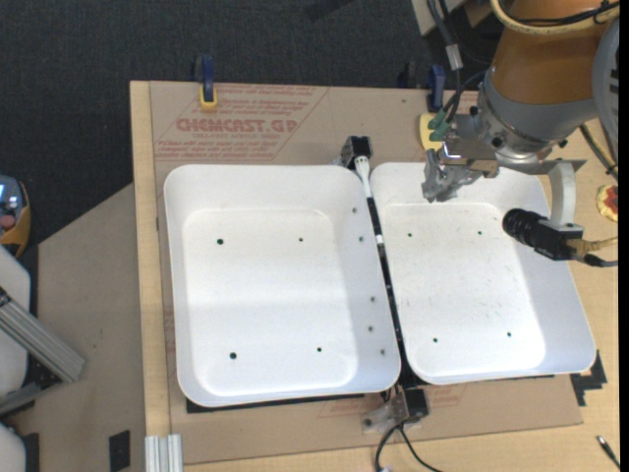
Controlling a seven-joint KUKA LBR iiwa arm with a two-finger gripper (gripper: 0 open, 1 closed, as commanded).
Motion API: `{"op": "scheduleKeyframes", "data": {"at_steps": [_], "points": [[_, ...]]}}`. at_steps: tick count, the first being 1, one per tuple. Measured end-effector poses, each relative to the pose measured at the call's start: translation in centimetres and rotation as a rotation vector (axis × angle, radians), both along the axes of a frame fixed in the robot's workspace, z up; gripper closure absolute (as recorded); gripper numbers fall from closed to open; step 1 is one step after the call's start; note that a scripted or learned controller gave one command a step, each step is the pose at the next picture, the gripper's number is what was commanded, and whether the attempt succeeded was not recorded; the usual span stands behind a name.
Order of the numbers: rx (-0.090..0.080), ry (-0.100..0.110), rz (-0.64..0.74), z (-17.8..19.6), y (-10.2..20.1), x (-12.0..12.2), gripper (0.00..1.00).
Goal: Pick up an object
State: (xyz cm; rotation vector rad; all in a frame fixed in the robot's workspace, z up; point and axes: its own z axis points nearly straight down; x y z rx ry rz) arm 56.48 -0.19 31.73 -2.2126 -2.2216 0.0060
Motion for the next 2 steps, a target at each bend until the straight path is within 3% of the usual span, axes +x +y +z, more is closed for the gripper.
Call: {"op": "scheduleKeyframes", "data": {"at_steps": [1,2], "points": [[-0.002,-0.011,-0.004,3.1,-1.8,0.4,1.0],[-0.001,0.0,-0.002,-5.4,1.0,2.6,1.0]]}}
